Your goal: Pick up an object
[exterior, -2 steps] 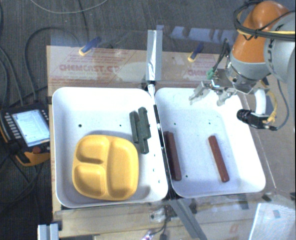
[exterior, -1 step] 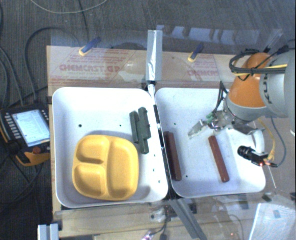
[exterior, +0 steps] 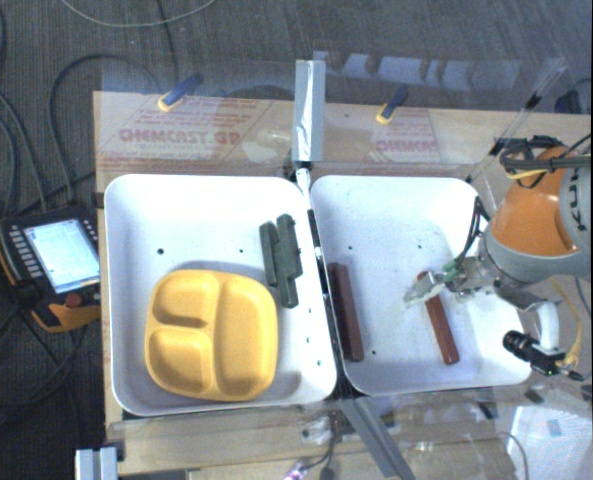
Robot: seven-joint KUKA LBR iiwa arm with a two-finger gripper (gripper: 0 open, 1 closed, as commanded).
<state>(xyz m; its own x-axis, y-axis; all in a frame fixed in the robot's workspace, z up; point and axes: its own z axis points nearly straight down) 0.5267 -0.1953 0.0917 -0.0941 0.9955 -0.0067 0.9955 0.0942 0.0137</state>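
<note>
where the arm (exterior: 536, 230) reaches into the right bin (exterior: 396, 203), its pincer (exterior: 428, 286) hangs low over the white floor, and i cannot tell how it is set. just beside it, a little toward the arm and the near rim, lies a short brown stick (exterior: 442, 332), apart from it. farther out, by the bin's far wall, lies a longer dark brown bar (exterior: 345, 311). past that wall, in the left bin (exterior: 136, 208), sit a dark green tool (exterior: 281, 258) and a yellow tray (exterior: 214, 334), well away.
</note>
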